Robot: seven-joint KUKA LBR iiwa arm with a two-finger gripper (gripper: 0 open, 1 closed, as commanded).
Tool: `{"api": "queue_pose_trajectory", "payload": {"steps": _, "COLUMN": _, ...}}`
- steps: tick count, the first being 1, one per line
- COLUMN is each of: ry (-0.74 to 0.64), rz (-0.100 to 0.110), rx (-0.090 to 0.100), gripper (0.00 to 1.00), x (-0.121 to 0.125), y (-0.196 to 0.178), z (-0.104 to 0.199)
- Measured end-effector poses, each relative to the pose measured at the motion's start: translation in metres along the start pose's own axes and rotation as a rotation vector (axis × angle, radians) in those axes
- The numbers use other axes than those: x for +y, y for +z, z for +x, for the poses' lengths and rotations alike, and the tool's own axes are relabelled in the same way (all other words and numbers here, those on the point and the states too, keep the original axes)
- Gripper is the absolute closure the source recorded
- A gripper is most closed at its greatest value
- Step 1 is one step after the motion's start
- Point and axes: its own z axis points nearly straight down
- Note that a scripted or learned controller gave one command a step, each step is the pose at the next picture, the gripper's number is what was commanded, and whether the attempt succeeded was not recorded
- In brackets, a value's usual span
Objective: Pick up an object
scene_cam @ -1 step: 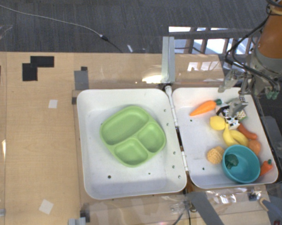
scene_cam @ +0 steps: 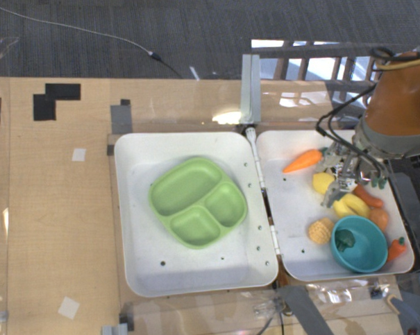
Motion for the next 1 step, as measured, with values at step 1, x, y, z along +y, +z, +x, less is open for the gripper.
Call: {"api": "queue_pose_trajectory", "payload": {"steps": 1, "ry": -0.008, "rz": 0.0, "rx": -0.02, "gripper": 0.0, "x": -0.0209, "y": 0.0633, "z": 0.0113}}
